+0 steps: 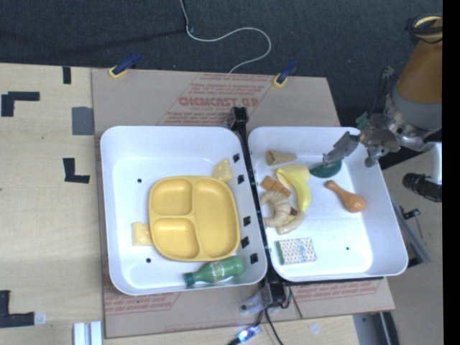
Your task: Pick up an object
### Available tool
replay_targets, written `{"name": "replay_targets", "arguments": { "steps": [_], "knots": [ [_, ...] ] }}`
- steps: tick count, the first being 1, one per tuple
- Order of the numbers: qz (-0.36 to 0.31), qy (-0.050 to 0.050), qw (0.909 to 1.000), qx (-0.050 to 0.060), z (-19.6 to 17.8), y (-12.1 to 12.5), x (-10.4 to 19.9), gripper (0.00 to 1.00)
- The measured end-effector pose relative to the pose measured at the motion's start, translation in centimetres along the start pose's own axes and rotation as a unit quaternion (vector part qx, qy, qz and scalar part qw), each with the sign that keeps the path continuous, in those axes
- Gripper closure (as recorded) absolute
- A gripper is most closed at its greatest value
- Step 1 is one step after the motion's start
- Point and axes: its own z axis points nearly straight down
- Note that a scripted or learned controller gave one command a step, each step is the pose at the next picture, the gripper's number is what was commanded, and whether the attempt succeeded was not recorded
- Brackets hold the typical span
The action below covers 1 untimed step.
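The gripper (343, 149) hangs at the upper right of the right bin (374, 254), with the grey and orange arm reaching in from the frame's right edge. Whether it is clamped on anything cannot be told at this angle. A dark teal object (327, 169) sits just below and left of it, touching or nearly touching.

Nothing is visibly lifted, so the pick appears not yet done. In the right bin, a yellow banana (299, 185) lies near the middle, a tan drumstick (346, 197) to its right, a cone (280, 157) above it, pale pastry pieces (280, 210) left of it, and a patterned packet (296, 251) lower down.

The left bin (122, 157) holds a yellow divided plate (194, 218) and a green bottle (215, 272) along its lower edge.
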Motion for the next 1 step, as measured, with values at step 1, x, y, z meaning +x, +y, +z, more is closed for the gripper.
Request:
{"name": "replay_targets", "arguments": {
  "steps": [1],
  "knots": [
    [-0.002,-0.001,1.0,-0.007,-0.8,0.24,0.05,0.0]
  ]
}}
